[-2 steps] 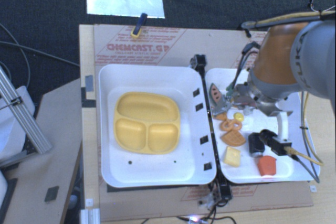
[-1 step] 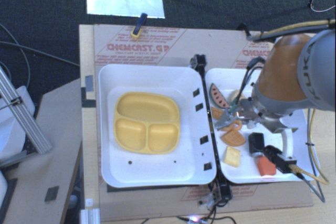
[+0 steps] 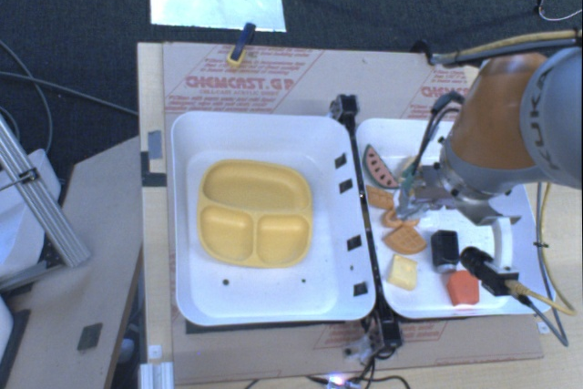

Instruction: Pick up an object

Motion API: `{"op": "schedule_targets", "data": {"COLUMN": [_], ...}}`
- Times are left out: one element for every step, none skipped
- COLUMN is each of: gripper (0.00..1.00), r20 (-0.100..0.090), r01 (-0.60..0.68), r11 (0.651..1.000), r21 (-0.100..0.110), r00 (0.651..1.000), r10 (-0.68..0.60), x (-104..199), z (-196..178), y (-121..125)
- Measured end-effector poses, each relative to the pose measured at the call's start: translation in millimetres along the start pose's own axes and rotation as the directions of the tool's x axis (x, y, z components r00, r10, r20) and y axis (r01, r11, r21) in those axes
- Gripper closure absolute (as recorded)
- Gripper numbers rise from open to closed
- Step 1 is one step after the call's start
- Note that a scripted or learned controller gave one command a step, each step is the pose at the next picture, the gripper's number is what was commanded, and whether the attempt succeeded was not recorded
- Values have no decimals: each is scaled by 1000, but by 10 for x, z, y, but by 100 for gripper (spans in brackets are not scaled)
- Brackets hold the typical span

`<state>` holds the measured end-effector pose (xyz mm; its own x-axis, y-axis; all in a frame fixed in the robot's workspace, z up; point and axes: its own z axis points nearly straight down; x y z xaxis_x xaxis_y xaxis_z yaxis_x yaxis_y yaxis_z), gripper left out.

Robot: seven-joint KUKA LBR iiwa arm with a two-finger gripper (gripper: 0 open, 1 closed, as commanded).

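Note:
The right bin (image 3: 392, 134) holds several toy foods. A watermelon slice (image 3: 376, 165) lies near its left wall, with an orange piece (image 3: 378, 197) just below it. Further toward the front lie a second small orange piece (image 3: 393, 219), an orange wedge (image 3: 404, 240), a pale yellow cheese cube (image 3: 403, 271), a small black block (image 3: 444, 250) and a red-orange block (image 3: 463, 288). My gripper (image 3: 404, 199) reaches down from the right, low over the small orange pieces. The grey and orange arm hides the bin's right half.
The left bin (image 3: 196, 141) holds a yellow divided plate (image 3: 255, 212). A black hinged divider (image 3: 357, 196) runs between the bins. A blue and yellow tool (image 3: 241, 45) lies on the board behind the bins.

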<state>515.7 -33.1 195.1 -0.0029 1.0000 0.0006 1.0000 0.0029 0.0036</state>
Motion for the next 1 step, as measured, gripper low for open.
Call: {"op": "schedule_targets", "data": {"gripper": [0], "r20": [0], "r01": [-2], "r11": [1000], "r21": [1], "r00": [1000], "r10": [2], "x": [1], "z": [5], "y": [-2]}}
